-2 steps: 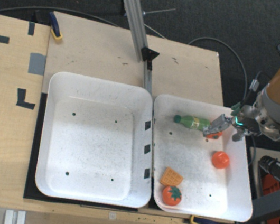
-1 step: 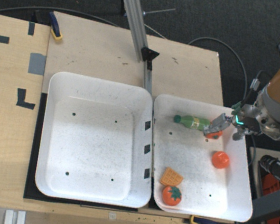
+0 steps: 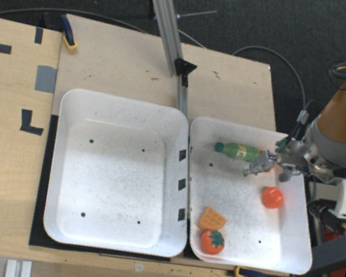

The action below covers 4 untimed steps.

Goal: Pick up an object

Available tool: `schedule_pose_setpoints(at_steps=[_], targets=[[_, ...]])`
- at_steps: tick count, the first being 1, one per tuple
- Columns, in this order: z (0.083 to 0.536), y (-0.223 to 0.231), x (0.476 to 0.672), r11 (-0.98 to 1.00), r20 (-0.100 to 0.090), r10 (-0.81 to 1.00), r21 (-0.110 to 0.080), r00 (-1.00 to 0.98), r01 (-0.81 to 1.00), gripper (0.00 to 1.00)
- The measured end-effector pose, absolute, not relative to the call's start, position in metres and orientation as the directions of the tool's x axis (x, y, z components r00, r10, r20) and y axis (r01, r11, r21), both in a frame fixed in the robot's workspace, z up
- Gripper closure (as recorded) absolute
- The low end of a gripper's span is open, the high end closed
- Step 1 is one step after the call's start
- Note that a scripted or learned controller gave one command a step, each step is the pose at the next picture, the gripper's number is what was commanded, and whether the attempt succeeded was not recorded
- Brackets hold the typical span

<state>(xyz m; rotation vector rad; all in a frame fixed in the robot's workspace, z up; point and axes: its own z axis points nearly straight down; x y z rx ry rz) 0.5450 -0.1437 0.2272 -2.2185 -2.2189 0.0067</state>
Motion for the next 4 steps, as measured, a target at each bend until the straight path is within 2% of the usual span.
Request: schedule_pose_setpoints(at_steps=[1, 2, 3, 4], targets=[[0.181, -0.147, 0.537, 0.0, 0.0, 1.0, -0.007, 0.0, 1.0, 0.0], [0.117, -0.141, 0.538, 0.001, 0.001, 1.0, -0.008, -0.001, 1.0, 0.0], [0.131, -0.141, 0.54, 0.002, 0.001, 1.0, -0.004, -0.002, 1.0, 1.0], [0.194, -0.14, 0.538, 0.001, -0.001, 1.0, 0.005, -0.001, 1.0, 1.0]])
